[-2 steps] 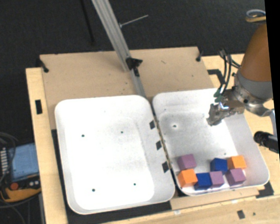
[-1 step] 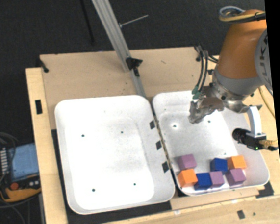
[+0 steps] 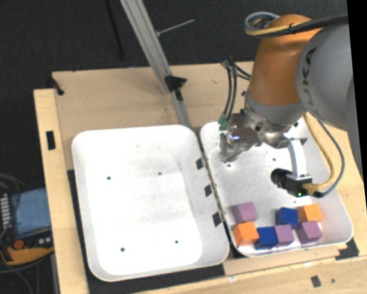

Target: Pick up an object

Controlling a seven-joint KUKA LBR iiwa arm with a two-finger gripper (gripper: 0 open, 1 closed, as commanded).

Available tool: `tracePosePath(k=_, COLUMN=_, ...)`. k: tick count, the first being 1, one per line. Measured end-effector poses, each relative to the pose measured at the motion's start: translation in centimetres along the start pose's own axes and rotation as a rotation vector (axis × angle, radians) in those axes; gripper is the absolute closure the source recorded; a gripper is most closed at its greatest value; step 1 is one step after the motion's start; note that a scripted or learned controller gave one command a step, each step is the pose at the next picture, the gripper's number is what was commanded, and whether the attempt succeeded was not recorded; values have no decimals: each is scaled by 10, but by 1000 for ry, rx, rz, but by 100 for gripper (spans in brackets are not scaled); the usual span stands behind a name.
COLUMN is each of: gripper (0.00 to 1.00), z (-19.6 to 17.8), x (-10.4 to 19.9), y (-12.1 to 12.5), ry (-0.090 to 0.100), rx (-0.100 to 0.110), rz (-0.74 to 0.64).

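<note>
Grey and orange, the arm hangs its gripper [image 3: 230, 150] above the right bin's [image 3: 258, 171] bare upper-left floor; whether the jaws are open cannot be told. Coloured blocks [image 3: 278, 224] cluster near the bin's front edge.

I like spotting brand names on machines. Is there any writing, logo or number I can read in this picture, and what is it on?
Partial letters, seemingly "KU": on the grey arm beside its orange band, cut off and at an angle, so not surely readable.
Handheld controller at the left of the bench: has a screen and buttons, any text is too small and blurred to read.
White bins and coloured blocks: no writing seen.
</note>
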State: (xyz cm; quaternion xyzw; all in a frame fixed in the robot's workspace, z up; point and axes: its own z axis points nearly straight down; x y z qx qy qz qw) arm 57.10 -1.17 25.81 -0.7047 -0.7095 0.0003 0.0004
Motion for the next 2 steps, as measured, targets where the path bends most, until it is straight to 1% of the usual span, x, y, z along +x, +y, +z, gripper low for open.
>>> tracePosePath(k=1, gripper=100, z=16, x=45, y=14, ry=-2, rx=-2, rz=1)
tracePosePath(k=2, gripper=100, z=27, x=96, y=24, ry=-1, rx=-2, rz=0)
